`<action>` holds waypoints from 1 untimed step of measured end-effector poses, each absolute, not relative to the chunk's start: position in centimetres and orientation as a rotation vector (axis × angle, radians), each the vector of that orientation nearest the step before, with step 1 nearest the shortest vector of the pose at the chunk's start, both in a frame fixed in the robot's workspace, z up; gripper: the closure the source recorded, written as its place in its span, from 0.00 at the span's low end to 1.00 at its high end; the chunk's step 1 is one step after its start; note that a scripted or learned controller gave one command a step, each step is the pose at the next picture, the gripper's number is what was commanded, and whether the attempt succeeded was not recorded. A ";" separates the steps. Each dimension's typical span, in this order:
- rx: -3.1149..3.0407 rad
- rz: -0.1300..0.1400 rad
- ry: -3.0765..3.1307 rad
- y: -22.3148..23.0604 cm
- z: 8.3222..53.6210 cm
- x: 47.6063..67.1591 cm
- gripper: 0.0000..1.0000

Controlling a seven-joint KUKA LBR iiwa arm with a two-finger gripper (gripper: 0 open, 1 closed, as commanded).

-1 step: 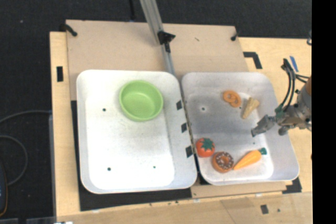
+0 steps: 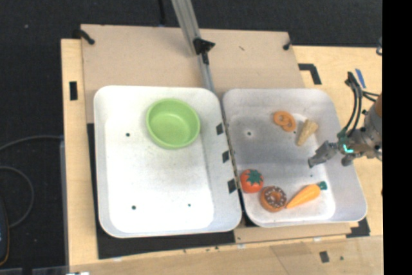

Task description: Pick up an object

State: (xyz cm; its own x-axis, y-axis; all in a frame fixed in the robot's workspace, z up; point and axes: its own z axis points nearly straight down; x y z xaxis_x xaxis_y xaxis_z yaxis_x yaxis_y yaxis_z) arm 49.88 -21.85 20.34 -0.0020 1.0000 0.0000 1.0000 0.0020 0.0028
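The right bin [image 2: 257,138] holds several small toys. An orange pretzel-like piece [image 2: 283,120] and a tan wedge [image 2: 306,132] lie toward its back. A red tomato [image 2: 251,181], a chocolate donut [image 2: 273,198] and a carrot [image 2: 304,195] sit along its front. My gripper [image 2: 333,156] hovers at the bin's right side, right of the tan wedge and above the carrot's leafy end. Its fingers [image 2: 319,157] are spread open with nothing between them.
A green bowl [image 2: 172,123] stands at the back of the left bin [image 2: 129,196]. A slanted metal pole [image 2: 183,3] rises behind the bins. The arm's wrist and cables [image 2: 360,119] hang over the right bin's right rim.
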 end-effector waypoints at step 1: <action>2.221 0.000 2.219 -22.3 14.5 49.9 0.00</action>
State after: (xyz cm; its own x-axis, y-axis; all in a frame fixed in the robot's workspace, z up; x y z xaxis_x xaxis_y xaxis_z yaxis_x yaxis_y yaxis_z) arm 49.87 -22.35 14.46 0.0009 1.0000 -0.0010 1.0000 -0.0009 0.0012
